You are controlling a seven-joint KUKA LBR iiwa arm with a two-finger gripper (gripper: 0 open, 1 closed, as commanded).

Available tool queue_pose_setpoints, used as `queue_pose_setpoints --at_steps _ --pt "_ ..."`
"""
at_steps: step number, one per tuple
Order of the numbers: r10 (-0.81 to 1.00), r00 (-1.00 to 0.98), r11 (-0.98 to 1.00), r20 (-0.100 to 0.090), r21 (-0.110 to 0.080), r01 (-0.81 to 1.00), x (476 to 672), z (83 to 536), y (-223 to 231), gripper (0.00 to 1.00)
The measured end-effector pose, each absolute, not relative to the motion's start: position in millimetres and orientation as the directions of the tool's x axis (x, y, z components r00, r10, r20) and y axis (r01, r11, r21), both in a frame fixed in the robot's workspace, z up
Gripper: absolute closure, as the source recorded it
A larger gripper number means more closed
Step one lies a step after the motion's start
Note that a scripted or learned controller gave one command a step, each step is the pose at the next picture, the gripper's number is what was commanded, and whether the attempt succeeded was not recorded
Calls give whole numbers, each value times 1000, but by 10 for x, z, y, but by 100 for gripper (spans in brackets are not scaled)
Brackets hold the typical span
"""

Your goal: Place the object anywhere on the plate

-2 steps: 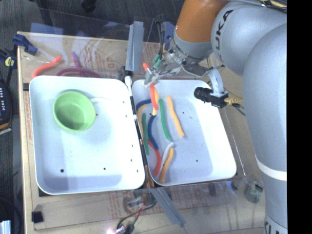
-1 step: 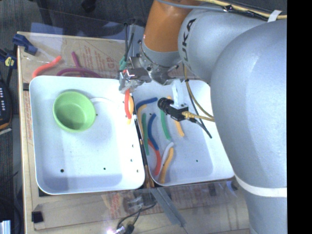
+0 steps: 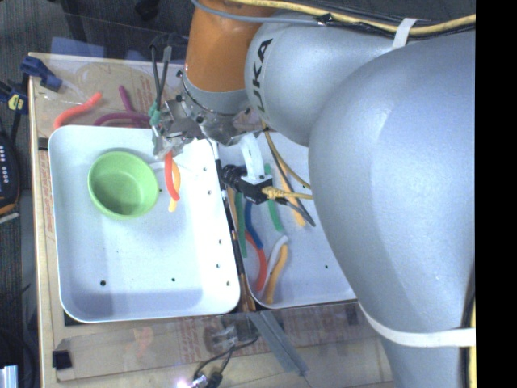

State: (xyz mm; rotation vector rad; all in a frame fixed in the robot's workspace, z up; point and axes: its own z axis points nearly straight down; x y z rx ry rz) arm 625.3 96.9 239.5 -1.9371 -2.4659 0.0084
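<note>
The grey arm [image 3: 380,136] fills the right side of the camera view, its orange band [image 3: 222,43] sitting above the wrist, and it hides most of the right bin [image 3: 323,277]. The pincer [image 3: 171,136] hangs over the upper part of the left bin [image 3: 137,285], just right of the green plate [image 3: 123,184]; whether it is open or closed cannot be told. An orange and yellow object [image 3: 172,180] lies or hangs right below the pincer, close beside the plate's right rim and not on it; whether it is gripped cannot be told either. In the visible strip of the right bin lie several thin sticks in blue, green, red, orange and white [image 3: 271,253]. On the bench [image 3: 97,75] behind the left bin lie an orange-handled tool [image 3: 77,110] and a magenta-handled one [image 3: 121,115]. The letters "UKA" [image 3: 260,75] read along the arm's grey shell.
</note>
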Motion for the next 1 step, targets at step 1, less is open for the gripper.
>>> queue_pose_setpoints --at_steps 1 --pt "972 -237 237 1 -7 972 6254 2399 968 0"
